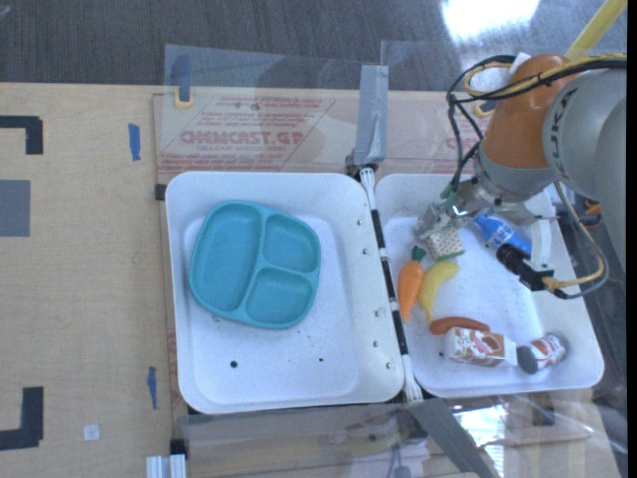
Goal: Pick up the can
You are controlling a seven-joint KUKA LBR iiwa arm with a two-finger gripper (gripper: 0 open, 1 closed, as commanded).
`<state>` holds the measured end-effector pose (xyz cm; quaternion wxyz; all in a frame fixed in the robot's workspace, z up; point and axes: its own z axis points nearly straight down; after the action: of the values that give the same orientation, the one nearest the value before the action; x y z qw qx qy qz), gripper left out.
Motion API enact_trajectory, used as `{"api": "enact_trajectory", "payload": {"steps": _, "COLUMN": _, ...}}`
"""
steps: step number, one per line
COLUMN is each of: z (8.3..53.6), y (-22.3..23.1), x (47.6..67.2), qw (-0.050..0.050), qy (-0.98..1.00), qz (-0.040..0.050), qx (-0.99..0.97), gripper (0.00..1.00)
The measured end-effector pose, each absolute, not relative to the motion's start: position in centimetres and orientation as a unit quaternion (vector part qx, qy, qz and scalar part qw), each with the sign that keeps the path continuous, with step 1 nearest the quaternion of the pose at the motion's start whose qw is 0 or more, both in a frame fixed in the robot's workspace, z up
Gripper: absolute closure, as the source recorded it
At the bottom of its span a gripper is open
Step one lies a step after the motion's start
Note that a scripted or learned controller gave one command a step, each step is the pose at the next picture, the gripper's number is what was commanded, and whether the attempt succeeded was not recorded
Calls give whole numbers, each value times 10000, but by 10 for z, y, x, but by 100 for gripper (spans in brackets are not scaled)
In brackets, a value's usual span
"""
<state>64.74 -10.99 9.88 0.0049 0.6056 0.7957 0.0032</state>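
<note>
Arm bent low over the right bin (pixel 587 361)

The gripper (pixel 445 229) points down-left by the carrot (pixel 410 285); its grip state cannot be told. The can (pixel 495 349) lies on its side, well apart, near the front.

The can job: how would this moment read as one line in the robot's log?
gripper: low in right bin, near carrot | can: lying at front, apart from gripper | left bin: blue plate

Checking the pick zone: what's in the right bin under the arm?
In the right bin: a carrot, a banana, a sausage, a can on its side, and a blue bottle partly under the gripper. The arm covers the bin's far right corner.
</note>
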Motion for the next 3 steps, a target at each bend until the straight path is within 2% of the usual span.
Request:
{"api": "enact_trajectory", "payload": {"steps": 1, "z": 191, "y": -64, "x": 645, "qw": 15, "qy": 7180, "qz": 6, "qx": 6961, "gripper": 100}}
{"api": "enact_trajectory", "payload": {"steps": 2, "z": 126, "y": -106, "x": 615, "qw": -15, "qy": 6397, "qz": -9, "qx": 7686, "gripper": 100}}
{"api": "enact_trajectory", "payload": {"steps": 3, "z": 184, "y": -78, "x": 598, "qw": 2, "qy": 5313, "qz": -2, "qx": 8472, "gripper": 100}}
